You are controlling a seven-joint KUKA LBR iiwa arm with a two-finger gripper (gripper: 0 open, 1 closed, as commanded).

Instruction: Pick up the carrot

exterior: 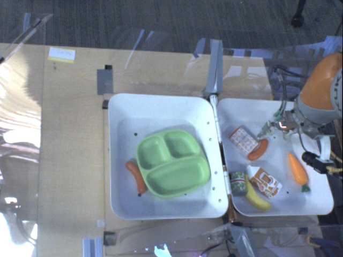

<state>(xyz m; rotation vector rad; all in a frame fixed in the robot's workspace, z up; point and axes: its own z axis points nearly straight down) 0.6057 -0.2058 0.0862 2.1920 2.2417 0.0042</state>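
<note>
The orange carrot [297, 168], with a small green end pointing toward the front, lies near the right wall of the right bin [278, 209]. My gripper [277, 126] hangs over the back of that bin, left of the grey wrist and its orange band. It is behind and to the left of the carrot and apart from it. A red sausage [258, 150] lies just in front of the gripper.
The right bin also holds a patterned small box [243, 139], a can [238, 182], a banana [256, 195] and an orange-and-white carton [266, 182]. In the left bin [120, 143] are a green divided plate [172, 163] and a second sausage [136, 176]. Black cabling [321, 165] hangs by the carrot.
</note>
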